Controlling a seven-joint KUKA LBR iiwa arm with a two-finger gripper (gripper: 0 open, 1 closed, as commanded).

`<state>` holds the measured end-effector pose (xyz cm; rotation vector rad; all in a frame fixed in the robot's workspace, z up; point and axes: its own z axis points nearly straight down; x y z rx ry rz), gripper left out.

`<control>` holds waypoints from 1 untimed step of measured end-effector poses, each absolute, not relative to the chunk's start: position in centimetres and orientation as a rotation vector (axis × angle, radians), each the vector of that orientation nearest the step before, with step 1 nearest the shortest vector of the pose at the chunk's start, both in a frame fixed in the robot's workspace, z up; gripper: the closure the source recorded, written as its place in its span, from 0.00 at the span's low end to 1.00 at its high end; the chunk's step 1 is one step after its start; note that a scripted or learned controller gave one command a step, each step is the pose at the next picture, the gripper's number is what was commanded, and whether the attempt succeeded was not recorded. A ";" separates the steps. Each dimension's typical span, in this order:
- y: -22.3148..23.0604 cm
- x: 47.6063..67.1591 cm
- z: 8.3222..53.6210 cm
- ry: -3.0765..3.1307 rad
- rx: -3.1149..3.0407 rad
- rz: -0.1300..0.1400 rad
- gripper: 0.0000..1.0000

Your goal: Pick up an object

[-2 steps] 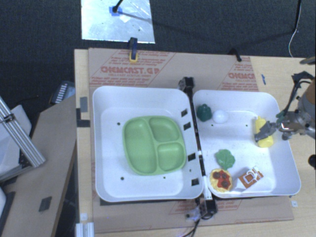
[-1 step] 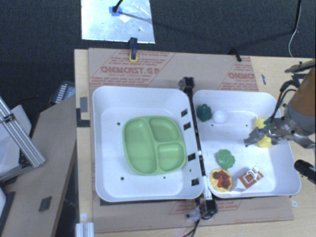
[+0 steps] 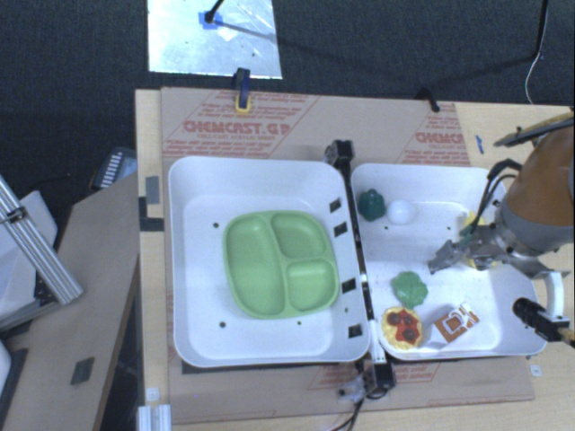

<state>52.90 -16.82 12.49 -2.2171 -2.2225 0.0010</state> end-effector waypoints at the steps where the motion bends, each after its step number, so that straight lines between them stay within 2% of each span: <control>1: -16.9 53.0 13.8 -2.225 -2.223 -0.002 1.00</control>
